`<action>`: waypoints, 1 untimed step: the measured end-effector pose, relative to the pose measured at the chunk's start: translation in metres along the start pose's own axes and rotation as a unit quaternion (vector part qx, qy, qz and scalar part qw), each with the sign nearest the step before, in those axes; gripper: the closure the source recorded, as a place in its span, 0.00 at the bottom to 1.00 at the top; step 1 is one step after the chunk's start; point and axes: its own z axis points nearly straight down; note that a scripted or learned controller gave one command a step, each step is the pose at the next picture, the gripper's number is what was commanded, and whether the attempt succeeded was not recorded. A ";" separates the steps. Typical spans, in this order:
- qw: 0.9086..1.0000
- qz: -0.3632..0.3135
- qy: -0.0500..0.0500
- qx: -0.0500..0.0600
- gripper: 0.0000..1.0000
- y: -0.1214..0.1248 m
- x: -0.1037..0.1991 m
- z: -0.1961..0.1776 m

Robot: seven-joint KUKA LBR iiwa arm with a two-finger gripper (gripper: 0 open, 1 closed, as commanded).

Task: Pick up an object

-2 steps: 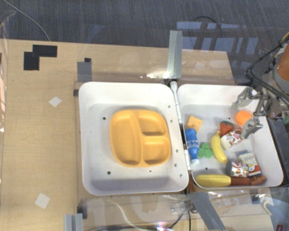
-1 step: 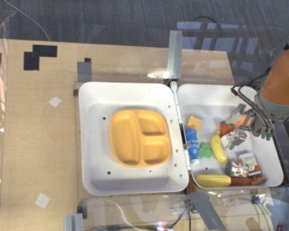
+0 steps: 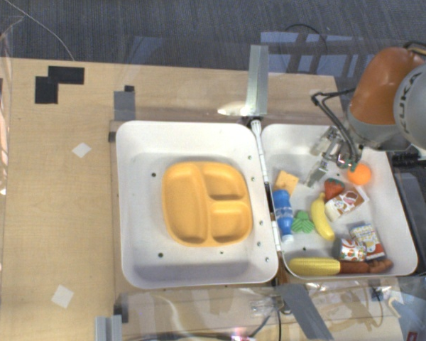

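While the gripper [image 3: 325, 160] hangs spread and holding nothing above the right bin [image 3: 292, 142], toy food lies below it: an orange ball [image 3: 360, 174], a cheese wedge [image 3: 287, 181], bananas [image 3: 321, 218].

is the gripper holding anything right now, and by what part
Nothing is held. The gripper hangs open over the right bin, its fingers bare, above the yellow cheese wedge and beside the orange ball.

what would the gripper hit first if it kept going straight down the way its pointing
Probably bare floor of the right bin, just short of the yellow cheese wedge. The gripper points down-left toward it, though depth is unclear.
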 end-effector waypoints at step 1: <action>0.993 0.118 0.000 0.000 0.00 0.030 0.030 -0.052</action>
